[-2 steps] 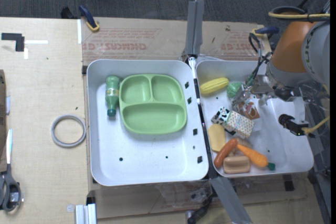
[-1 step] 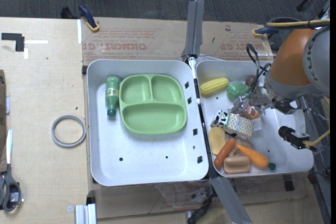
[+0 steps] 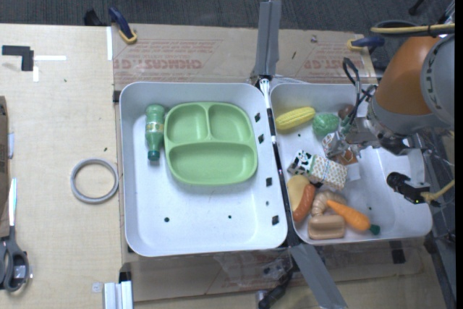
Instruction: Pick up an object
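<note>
So the gripper (image 3: 338,143) is down in the right bin (image 3: 405,224), right over the toy pile, but I honestly can't tell what it's doing from this angle (too much clutter). Just beside it there's a green lumpy thing (image 3: 326,124) and a patterned box (image 3: 329,171) right below it, with a black-and-white cow toy (image 3: 303,161) a bit further left. The corn cob (image 3: 295,118) sits near the divider. Carrot (image 3: 347,213) and a tan block (image 3: 325,226) are further off. Way over, the left bin (image 3: 202,228) has 1 green plate (image 3: 211,143) and 1 bottle (image 3: 154,131).

My worry: everything's packed so tight it could nudge 2 toys and grab neither.
</note>
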`<move>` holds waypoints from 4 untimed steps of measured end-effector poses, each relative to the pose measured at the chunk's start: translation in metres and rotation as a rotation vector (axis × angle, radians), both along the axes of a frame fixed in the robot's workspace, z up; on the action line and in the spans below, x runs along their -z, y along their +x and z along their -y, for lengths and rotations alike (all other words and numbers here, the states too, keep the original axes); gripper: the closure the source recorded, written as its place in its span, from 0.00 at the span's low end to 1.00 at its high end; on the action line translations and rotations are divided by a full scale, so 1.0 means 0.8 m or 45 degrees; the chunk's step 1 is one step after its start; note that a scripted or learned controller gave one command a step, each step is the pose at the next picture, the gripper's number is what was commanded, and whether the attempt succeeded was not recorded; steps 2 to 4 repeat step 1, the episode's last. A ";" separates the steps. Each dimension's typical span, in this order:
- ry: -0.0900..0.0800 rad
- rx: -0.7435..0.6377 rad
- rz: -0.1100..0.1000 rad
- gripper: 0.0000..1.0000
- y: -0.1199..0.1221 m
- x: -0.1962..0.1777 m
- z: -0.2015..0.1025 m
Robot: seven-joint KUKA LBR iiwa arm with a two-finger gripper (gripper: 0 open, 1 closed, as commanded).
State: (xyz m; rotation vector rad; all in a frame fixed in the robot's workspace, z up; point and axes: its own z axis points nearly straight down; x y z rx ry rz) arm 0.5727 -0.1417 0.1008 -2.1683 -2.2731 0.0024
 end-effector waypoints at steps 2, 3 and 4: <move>-0.001 0.138 0.002 1.00 0.108 -0.148 -0.088; -0.001 0.138 0.002 1.00 0.108 -0.148 -0.088; -0.001 0.138 0.002 1.00 0.108 -0.148 -0.088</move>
